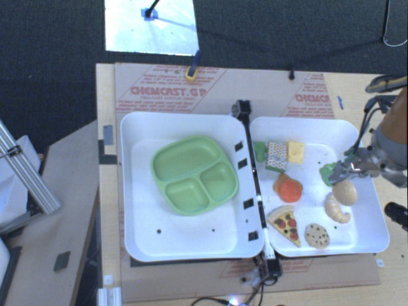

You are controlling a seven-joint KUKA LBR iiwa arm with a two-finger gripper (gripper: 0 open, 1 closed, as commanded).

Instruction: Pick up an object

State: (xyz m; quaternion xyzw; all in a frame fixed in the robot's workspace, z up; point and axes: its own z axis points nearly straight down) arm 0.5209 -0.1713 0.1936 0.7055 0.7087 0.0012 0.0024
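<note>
— What do we see on the far left?

— We see the left bin (pixel 137 190). A green plate (pixel 194 174) lies in it. The plate has three parts, one big and two small.

— And next to it?

— A black strip (pixel 252 183) runs between the two bins. Just past it we see the right bin (pixel 376 238), full of toy food.

— What toys do we see there?

— Near the strip, at the top, we see a small green piece (pixel 259 150). A checked block (pixel 276 155) is beside it, and a yellow cheese block (pixel 296 152) touches that one. Under them sits an orange and red tomato (pixel 288 188). Lower down lies a pizza slice (pixel 284 224), and a round cookie (pixel 317 235) is just to its right.

— What is farther right?

— We see a pale croissant (pixel 336 209). Above it sits a tan egg (pixel 345 191). A green thing (pixel 329 173) lies up and to the left of the egg.

— Where is the claw?

— The claw (pixel 346 171) comes in from the right side. It is low over the right bin, right at the green thing and just above the egg. The grey arm (pixel 390 142) is behind it.

— Is the claw open? Does it have a toy?

— We cannot tell. Its tips are too small and blurry for us to see.
</note>
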